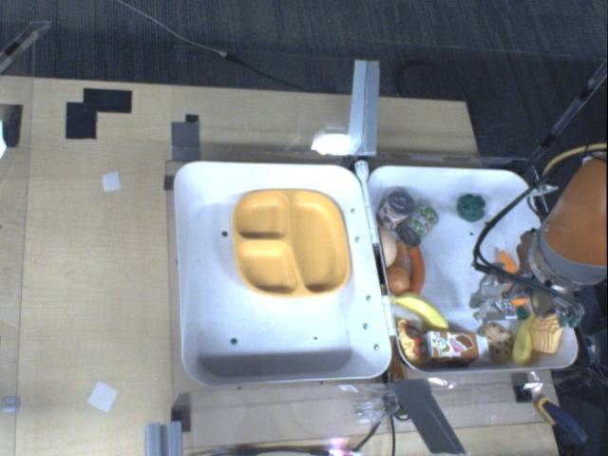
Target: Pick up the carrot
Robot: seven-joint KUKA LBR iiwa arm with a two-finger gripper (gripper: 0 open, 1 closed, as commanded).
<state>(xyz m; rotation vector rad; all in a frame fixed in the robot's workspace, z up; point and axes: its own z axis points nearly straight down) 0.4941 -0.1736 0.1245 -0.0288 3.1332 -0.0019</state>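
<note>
The carrot (507,261) is an orange piece in the right bin (446,180), near that bin's right side. Most of it is hidden under the gripper. A second orange bit shows lower down beside the metal parts. The gripper (502,297) hangs from the grey arm with its orange band (577,224). It sits low in the bin, right over the carrot.
The left bin (204,255) holds a yellow divided plate (289,240). In the right bin lie a can (397,204), a teal item (470,206), a brown sausage (406,270), a banana (422,310), a packet (439,346), a yellow fruit (522,343) and a cupcake (545,332).
</note>
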